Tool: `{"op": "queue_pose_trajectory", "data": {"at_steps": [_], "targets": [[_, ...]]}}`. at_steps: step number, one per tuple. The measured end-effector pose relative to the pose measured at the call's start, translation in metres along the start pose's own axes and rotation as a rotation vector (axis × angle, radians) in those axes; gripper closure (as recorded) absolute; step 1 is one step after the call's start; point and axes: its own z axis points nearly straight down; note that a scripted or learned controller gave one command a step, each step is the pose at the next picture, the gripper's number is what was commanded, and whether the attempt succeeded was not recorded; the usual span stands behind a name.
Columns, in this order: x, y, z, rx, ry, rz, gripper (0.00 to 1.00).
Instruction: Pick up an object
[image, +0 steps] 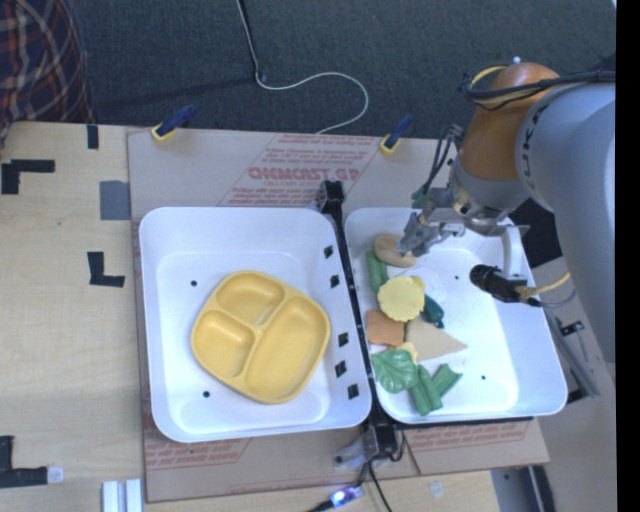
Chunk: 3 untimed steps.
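Left bin: white plastic, smooth, slight sheen along the rim. Right bin: same white plastic, same finish.

Yellow tray: moulded plastic, three compartments, smooth, soft gloss with faint highlights on the ridges.

Toy food pieces in right bin: look like plastic or foam, matt; green, yellow, orange and cream parts, cannot tell which material exactly.

Sheet under the bins: brown cardboard, matt, printed red lettering.

Desk: pale wood-look surface, matt, with black tape marks.

Arm: grey casing, smooth, semi-gloss; orange band glossy, catches the light.

Backdrop: dark grey, rough, carpet-like weave.
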Motion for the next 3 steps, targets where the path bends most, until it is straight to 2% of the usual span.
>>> {"op": "queue_pose_trajectory", "data": {"at_steps": [1,2,3], "targets": [[0.008,0.003,-0.061,0.000,0.000,-0.002,1.00],[0.009,0.003,-0.066,0.004,0.001,-0.001,1.00],[0.050,-0.020,-0.060,0.007,0.001,-0.003,1.00]]}}
